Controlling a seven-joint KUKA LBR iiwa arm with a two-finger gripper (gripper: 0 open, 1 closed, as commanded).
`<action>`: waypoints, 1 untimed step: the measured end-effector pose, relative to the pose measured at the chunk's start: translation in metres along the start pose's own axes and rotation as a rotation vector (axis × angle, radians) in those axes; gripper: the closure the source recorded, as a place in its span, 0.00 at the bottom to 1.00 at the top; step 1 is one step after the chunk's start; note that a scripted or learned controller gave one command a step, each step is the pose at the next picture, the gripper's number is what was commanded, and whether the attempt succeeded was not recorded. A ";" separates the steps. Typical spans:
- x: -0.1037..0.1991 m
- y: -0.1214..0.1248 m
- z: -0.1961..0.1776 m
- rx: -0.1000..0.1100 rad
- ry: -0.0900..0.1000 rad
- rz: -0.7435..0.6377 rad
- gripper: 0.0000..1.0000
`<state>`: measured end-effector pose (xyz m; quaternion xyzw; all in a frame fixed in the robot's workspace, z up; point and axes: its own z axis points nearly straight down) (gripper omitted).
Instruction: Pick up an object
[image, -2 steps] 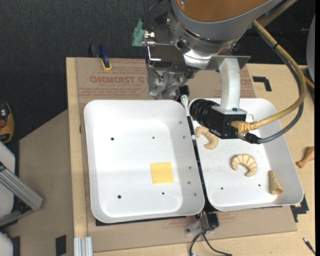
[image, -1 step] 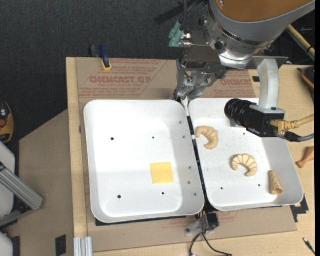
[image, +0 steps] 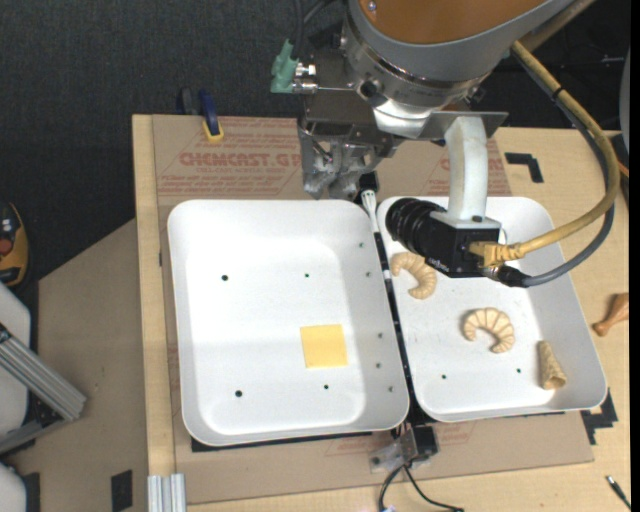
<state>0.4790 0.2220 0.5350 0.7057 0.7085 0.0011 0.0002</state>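
Observation:
A flat yellow square (image: 324, 346) lies in the left bin (image: 200, 300), a little right of its middle. The right bin (image: 572, 300) holds two tan croissants, one (image: 416, 272) near its left wall and one (image: 489, 328) at its centre. A small tan cone-shaped piece (image: 551, 365) rests near that bin's right front corner. My gripper (image: 338, 172) hangs above the back edge of the bins, over the bench just behind the left bin's far right corner. It is well away from all the objects.
A black cylinder with a yellow cable (image: 437, 237), mounted on the arm, overhangs the right bin's back left part next to the first croissant. The grey arm body (image: 430, 50) covers the top centre. A blue and yellow clamp (image: 208, 115) sits at the board's back left.

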 end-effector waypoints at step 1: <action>0.002 0.000 0.000 0.000 0.000 0.002 1.00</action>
